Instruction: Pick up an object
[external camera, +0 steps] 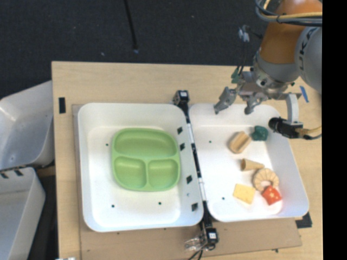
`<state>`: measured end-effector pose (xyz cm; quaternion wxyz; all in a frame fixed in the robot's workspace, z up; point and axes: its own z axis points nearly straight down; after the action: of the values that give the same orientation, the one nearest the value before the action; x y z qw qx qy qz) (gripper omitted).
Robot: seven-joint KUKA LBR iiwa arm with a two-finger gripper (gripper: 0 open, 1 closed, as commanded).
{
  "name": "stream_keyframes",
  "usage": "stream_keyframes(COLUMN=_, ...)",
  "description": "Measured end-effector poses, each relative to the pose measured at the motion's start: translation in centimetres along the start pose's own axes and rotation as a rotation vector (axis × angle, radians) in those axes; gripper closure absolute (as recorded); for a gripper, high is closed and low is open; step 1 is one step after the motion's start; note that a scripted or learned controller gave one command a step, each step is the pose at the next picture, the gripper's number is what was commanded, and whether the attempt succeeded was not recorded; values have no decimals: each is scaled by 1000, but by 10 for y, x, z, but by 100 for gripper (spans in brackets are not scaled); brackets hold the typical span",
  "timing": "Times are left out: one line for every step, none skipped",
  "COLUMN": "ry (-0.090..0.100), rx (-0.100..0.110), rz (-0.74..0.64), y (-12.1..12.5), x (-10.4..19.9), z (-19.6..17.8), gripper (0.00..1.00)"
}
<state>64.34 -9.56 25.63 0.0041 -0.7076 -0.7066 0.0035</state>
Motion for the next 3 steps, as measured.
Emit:
stream_keyframes(ry=0, rx=-12, rz=-2, y=2, x=0, z=-7, gripper=0)
stream_keyframes(ry=-3, rx=-8, rz=-1, y=-3, x=2, z=38, gripper=0)
stream_keyframes(ry=-3, rx=-8, rz=2, y=6, x=-2, z=94, gripper=0)
